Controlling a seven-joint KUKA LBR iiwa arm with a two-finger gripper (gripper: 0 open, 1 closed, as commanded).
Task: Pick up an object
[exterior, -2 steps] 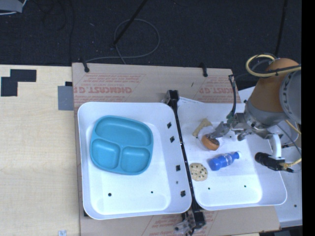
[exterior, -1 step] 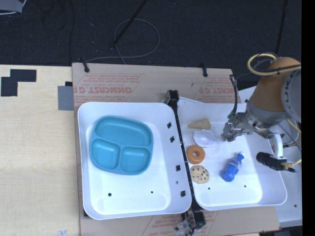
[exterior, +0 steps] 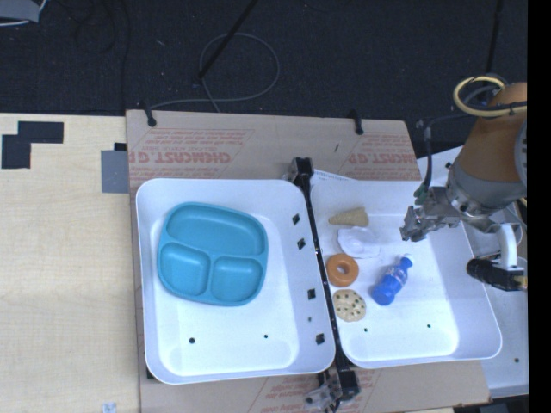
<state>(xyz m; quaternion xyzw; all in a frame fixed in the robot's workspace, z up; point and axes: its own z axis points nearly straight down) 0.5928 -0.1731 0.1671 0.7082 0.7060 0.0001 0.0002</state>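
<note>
Bins: two shallow white ones side by side on the surface, a left bin (exterior: 164, 334) and a right bin (exterior: 465, 334), resting on a cardboard sheet (exterior: 258, 144). Left bin contents: one blue divided plate (exterior: 212, 254) with three compartments, lying flat in the upper left part. Right bin contents, five items, all in its left half: one tan cone-shaped piece (exterior: 349, 218) near the top; one white lid-like item (exterior: 359, 243) just below it; one orange ring doughnut (exterior: 343, 270) just beside the white item's lower edge; one speckled cookie (exterior: 349, 305) below the doughnut; one blue bottle (exterior: 390, 283) lying tilted to the right of the doughnut. End effector (exterior: 415, 228): positioned over the right bin's upper right area, above and right of the bottle, apart from all five items. Finger state cannot be told from this view; nothing is seen between them.
</note>
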